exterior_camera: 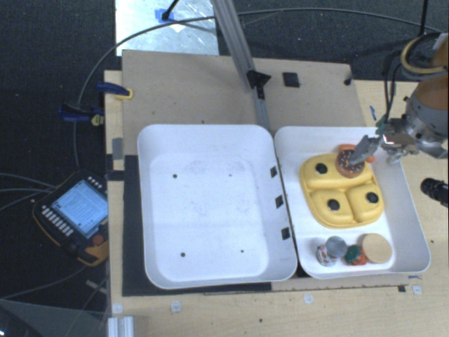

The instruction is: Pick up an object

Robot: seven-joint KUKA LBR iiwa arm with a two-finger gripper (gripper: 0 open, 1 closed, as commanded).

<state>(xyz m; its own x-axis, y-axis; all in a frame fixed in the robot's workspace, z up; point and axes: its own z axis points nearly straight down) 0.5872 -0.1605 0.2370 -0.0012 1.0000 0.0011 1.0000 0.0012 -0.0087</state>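
Item: small brown ring-shaped toy, like a donut, upper centre of right bin. Sits on top lobe of yellow divided tray.
Gripper: right of frame, tip at toy's upper-right edge. Jaw opening: can't tell; nothing seen held.
Handling (est.): light, prob. rigid plastic, smooth. Best taken across the ring's outer rim.
Obstacles: yellow tray directly under, may shift or lift w/ toy.
Nearby: silver piece, grey ball, red-green piece, tan disc, lower right bin. Left bin alongside.

No legible txt or labels
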